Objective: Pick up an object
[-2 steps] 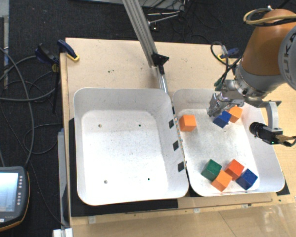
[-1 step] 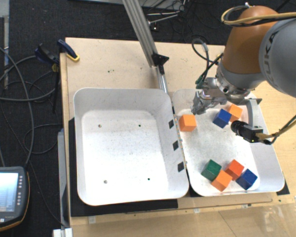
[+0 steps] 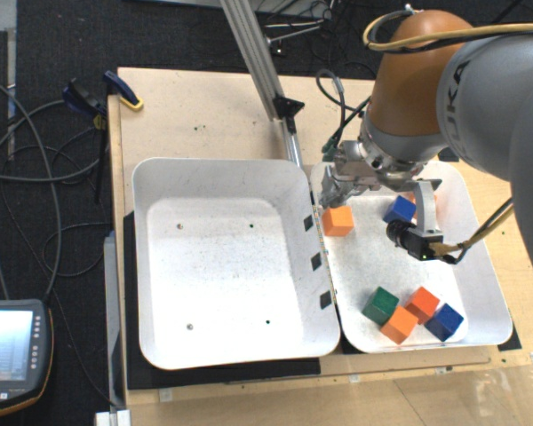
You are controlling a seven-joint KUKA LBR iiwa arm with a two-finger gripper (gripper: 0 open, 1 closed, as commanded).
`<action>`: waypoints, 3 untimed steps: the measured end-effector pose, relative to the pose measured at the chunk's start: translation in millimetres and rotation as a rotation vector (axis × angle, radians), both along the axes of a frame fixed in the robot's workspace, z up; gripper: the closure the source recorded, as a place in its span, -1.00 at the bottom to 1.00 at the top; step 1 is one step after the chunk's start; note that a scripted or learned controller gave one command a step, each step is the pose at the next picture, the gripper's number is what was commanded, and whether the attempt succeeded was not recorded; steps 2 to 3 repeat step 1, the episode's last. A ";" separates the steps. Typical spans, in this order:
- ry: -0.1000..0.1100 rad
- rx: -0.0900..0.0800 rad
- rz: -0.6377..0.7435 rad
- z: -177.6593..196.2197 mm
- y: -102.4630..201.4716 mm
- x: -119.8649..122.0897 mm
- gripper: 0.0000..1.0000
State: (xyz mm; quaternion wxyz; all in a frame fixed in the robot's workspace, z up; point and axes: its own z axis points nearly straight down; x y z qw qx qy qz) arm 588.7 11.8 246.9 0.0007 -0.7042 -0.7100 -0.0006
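An orange cube [image 3: 338, 221] lies on the floor of the right bin [image 3: 480, 264], close to that bin's left wall and directly beneath the gripper [image 3: 342, 193], whose dark fingers come down just above the cube's top edge; whether they are spread or closed cannot be told, and the cube does not show clamped between them. To the gripper's right a blue cube [image 3: 399, 209] sits partly hidden behind a black fitting on the wrist. Well below the gripper, near the bin's front edge, four blocks huddle together: a green cube [image 3: 381, 305], two orange ones [image 3: 421, 303] [image 3: 398, 326] and a blue block [image 3: 444, 321]. Left of the gripper lies the left bin [image 3: 222, 256], its speckled white floor bare. The grey arm [image 3: 489, 78] with its orange band looms over the bin's far right.
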 end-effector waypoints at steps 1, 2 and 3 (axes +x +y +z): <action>0.002 0.000 0.000 -16.8 51.4 -7.7 1.00; 0.002 0.000 0.000 -16.8 51.4 -7.7 1.00; 0.002 0.000 0.000 -16.8 51.4 -7.7 1.00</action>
